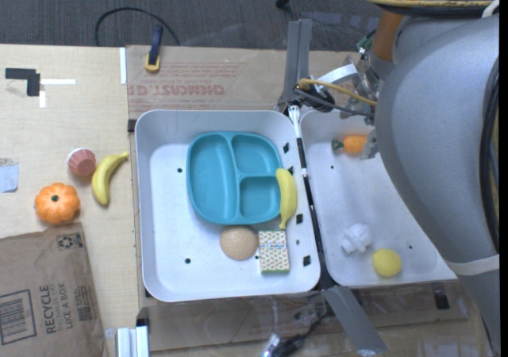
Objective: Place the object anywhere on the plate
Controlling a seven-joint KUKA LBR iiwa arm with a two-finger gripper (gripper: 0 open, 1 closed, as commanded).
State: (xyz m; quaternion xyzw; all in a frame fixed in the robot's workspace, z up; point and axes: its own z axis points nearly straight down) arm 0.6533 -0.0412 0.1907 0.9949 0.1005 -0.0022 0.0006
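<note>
Two white bins sit side by side on the bench. Left bin [159,260]: blue divided plate [230,177] with a banana [286,196] on its right rim, long axis running near-to-far in the camera view, one end toward the far wall. Near the plate's front edge: a tan egg-like ball [238,243] and a patterned sponge [274,251], just beside each other. Right bin [413,264]: lemon [386,262], white crumpled item [356,238], small orange piece [354,143]. My arm [444,125] covers the claw; cannot tell its state. Readable: "RECYCLE LIKE A..." on the brown bag [44,292]; red lettering on the cardboard [214,82], upside down.
</note>
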